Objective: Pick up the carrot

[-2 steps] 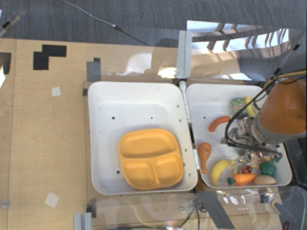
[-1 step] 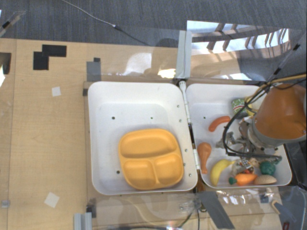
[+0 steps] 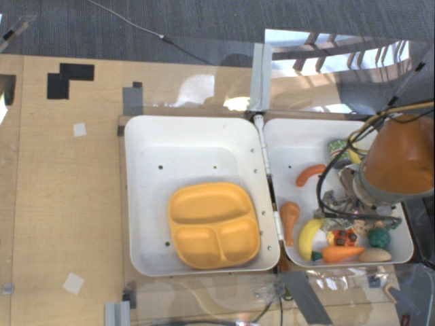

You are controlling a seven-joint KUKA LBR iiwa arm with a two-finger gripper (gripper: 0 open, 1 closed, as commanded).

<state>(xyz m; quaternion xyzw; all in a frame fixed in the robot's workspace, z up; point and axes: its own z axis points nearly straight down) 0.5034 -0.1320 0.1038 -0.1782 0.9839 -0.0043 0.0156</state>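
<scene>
Wooden benchtop [image 3: 61, 202] ran across the scene below a strip of dark grey carpet [image 3: 170, 12], and on it we recorded two shallow white bins side by side. We logged the left bin [image 3: 146, 148] as holding one yellow sectioned plate [image 3: 213, 224], lying toward its near right corner. We logged the right bin [image 3: 289, 145] as holding the toy food, mostly gathered along its near edge: the carrot [image 3: 342, 253], orange with a green top, lying flat on its side close to the near wall; a yellow banana [image 3: 308, 236] just to its left; a brown drumstick-shaped piece [image 3: 290, 221] by the bin's left wall; an orange-red sausage-shaped piece [image 3: 310, 174] farther back; a dark green item [image 3: 379, 238] and a pale tan one [image 3: 375, 255] just to the carrot's right; a small red-and-dark piece [image 3: 346, 236] just behind the carrot. We noted the arm's orange band [image 3: 401, 158] over the right bin, with black cables looping beside it. We placed the gripper [image 3: 353, 212] low over the bin, just behind the carrot and apart from it. We could not tell how its jaws stood, nor whether anything lay between them.
</scene>
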